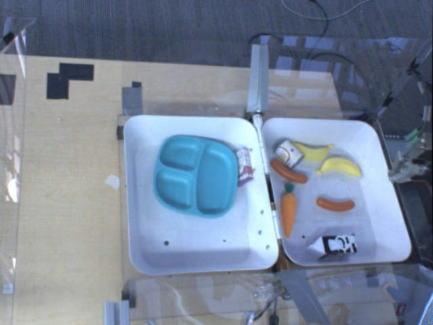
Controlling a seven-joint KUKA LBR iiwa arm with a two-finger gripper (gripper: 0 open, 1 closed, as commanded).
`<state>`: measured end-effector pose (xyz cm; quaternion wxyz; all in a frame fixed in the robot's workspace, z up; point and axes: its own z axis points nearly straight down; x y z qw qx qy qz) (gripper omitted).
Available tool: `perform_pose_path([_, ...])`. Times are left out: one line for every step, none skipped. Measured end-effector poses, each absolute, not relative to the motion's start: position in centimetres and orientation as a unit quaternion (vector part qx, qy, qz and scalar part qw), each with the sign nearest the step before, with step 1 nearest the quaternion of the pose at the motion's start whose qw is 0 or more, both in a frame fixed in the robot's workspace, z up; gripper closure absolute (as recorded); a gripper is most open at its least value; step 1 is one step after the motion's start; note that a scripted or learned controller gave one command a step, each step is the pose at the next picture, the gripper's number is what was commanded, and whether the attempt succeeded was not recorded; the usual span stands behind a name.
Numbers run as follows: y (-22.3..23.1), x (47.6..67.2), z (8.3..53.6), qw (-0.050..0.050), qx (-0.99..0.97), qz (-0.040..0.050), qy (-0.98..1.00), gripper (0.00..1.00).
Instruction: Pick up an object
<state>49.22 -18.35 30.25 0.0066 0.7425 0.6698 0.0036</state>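
Note:
The right bin holds several small items. A small white and red can lies at its far left, next to a yellow banana. A second banana lies just right of the first. One reddish sausage rests against the left wall and another sausage lies near the middle. An orange carrot points toward the near edge. A black and white toy sits at the front.
The left bin carries a blue divided plate with a small purple and white packet at its right side. A metal post stands behind the divider. Cables and pale hardware crowd the right bin's far side.

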Motion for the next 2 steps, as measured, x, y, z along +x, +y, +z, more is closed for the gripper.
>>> perform_pose_path([-17.6,48.8,29.7,0.003,0.745,0.0014,0.667,1.00])
perform_pose_path([-17.5,49.1,30.8,0.005,0.743,0.0027,0.670,1.00])
